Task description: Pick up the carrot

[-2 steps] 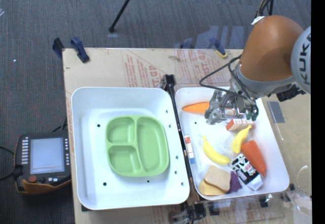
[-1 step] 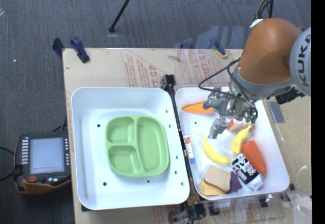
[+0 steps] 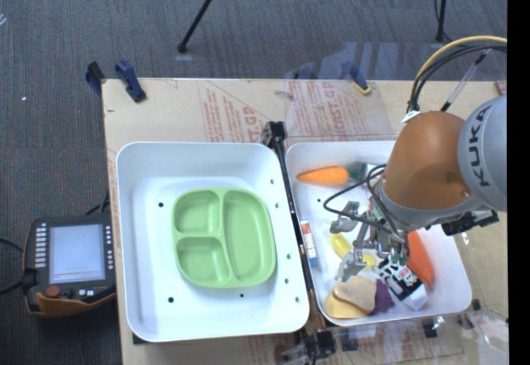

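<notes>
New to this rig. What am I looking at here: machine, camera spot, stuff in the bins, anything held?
One fixed camera looks down at a slant on a bench with two white bins. The grey and orange arm reaches in from the right; its gripper hangs over the right bin. The left bin holds a green divided plate. The right bin holds toy food: a carrot near the back edge, a second orange piece beside the gripper, bread, something yellow and smaller items. The carrot lies apart from the gripper, untouched. I can't see anything between the fingers.
</notes>
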### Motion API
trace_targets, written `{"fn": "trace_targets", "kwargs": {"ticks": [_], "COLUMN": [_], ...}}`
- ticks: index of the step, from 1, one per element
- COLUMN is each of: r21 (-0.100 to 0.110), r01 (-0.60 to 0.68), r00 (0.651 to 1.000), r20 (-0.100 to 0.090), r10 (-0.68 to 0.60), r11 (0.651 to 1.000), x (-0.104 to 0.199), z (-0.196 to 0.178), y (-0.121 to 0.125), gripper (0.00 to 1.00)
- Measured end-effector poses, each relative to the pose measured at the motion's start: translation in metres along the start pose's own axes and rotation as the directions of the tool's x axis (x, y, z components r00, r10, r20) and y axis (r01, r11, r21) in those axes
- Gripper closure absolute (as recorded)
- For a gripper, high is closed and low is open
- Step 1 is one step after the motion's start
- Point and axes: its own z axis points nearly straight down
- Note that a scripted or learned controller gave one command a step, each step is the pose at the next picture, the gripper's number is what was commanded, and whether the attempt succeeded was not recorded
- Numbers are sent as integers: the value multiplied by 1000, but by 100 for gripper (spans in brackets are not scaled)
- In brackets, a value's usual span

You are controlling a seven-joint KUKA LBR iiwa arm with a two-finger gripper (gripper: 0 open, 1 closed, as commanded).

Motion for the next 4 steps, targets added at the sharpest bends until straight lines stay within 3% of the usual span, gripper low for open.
{"fn": "trace_targets", "kwargs": {"ticks": [1, 2, 3, 4], "r21": [-4, -3, -3, -8], "r01": [-284, -442, -575, -776], "r00": [959, 897, 818, 631], "r20": [13, 6, 7, 5], "r10": [284, 442, 575, 776], "r11": [959, 897, 818, 631], "x": [-51, -104, -103, -109], "z": [23, 20, 20, 21], "y": [0, 5, 18, 12], "gripper": [0, 0, 0, 0]}}
